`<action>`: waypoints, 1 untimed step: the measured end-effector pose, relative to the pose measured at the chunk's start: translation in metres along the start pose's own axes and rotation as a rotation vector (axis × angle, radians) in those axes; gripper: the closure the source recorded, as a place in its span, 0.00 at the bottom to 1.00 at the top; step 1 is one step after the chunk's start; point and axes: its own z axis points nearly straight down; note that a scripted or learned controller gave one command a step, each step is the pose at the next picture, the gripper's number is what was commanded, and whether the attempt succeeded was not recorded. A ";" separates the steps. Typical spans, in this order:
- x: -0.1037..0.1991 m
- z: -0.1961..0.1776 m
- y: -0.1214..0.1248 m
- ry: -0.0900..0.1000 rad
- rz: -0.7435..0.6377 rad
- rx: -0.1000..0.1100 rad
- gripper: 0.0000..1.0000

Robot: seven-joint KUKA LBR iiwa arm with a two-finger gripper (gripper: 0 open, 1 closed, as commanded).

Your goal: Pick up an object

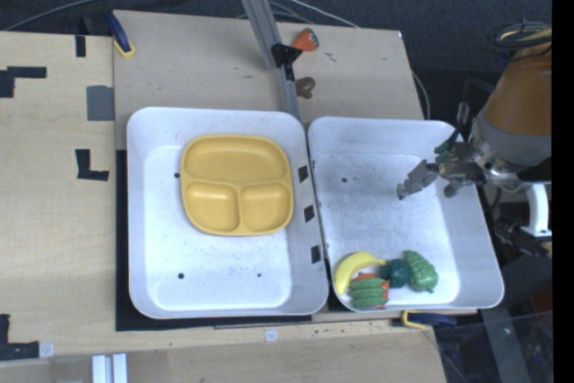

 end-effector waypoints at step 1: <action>0.000 0.000 0.000 0.000 0.000 0.000 0.00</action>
